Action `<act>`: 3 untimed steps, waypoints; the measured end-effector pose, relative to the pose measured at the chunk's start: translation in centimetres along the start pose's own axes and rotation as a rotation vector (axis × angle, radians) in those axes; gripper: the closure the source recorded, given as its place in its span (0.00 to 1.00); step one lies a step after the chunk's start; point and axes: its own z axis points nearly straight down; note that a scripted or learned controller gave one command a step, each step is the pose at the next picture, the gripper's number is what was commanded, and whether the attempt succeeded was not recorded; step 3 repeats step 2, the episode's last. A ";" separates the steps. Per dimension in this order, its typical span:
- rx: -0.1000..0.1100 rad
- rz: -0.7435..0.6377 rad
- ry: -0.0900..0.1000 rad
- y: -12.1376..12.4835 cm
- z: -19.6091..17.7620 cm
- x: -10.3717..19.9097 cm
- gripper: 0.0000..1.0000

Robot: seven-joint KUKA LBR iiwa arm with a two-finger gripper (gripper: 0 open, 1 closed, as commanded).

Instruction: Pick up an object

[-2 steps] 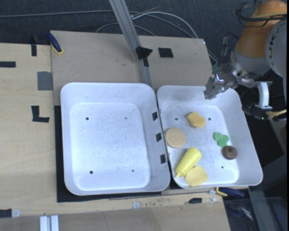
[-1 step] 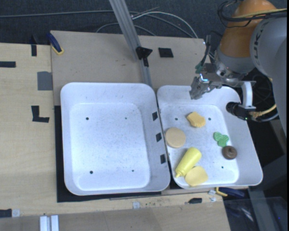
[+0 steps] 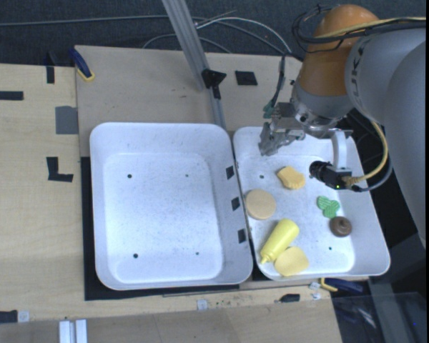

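Note:
My gripper (image 3: 269,146) hangs over the back left part of the right bin (image 3: 365,259), above bare bin floor. Nothing shows between its fingers. In that bin lie a yellow chunk (image 3: 292,178), a round tan disc (image 3: 260,204), a yellow bottle (image 3: 279,239), a second yellow lump (image 3: 292,261), a small green piece (image 3: 329,206) and a brown ring (image 3: 340,226). The yellow chunk sits just to the right of and nearer than the gripper, apart from it.
The left bin (image 3: 114,191) adjoins the right one. A slanted metal post (image 3: 193,48) rises behind the bins. Black clips (image 3: 234,203) sit on the shared rim. Cables loop around the arm's wrist (image 3: 329,84).

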 end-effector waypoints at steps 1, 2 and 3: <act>0.000 -0.001 0.000 -0.5 -0.6 5.0 1.00; 0.000 0.000 0.000 -3.1 -0.8 9.7 1.00; 0.000 0.000 0.000 -3.1 -0.8 9.7 1.00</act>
